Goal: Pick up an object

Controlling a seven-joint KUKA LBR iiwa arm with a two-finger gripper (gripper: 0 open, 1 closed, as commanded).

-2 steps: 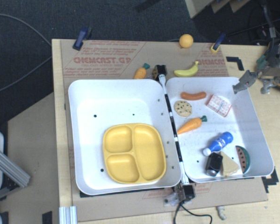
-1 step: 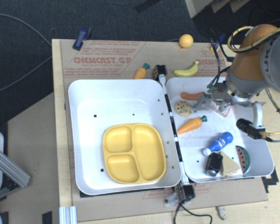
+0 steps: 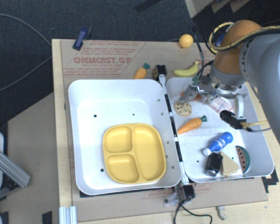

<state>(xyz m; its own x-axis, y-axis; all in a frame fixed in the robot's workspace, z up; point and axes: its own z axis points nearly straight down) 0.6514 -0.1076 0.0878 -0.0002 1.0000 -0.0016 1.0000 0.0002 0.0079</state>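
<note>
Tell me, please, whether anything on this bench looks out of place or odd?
Yes: a few items lie outside the bins. A yellow ball, a banana and a small orange toy sit on the board behind the bins, and a blue clip rests at its far left corner.

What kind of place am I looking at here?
Probably a robotics lab bench: a robot arm reaches over two white bins, one holding toy food such as a carrot and a cookie.
</note>
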